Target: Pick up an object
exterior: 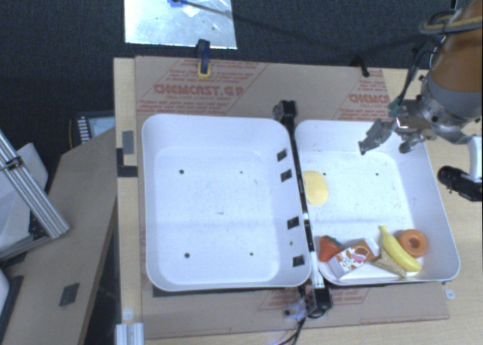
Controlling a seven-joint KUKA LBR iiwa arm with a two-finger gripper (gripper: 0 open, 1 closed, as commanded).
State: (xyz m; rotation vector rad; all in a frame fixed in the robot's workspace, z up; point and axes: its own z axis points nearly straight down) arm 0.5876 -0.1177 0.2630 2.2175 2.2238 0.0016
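My gripper (pixel 389 140) hangs over the far right corner of the right bin (pixel 423 177), fingers apart and nothing between them. A flat yellow oval object (pixel 315 187) lies near that bin's left wall, well left of and nearer than the gripper. Along the bin's near edge lie a red strawberry-like piece (pixel 330 247), a white packet with red print (pixel 352 257), a yellow banana (pixel 398 250) and an orange round piece (pixel 413 242). These four lie close together, far below the gripper in the view.
The left bin (pixel 151 185) sits beside the right one, with black clips (pixel 287 176) along the shared wall. A shiny metal sheet (pixel 179 4) lies beyond the bench, a yellow clamp (pixel 204 60) at the board's far edge, and an aluminium rail (pixel 30 192) at the left.
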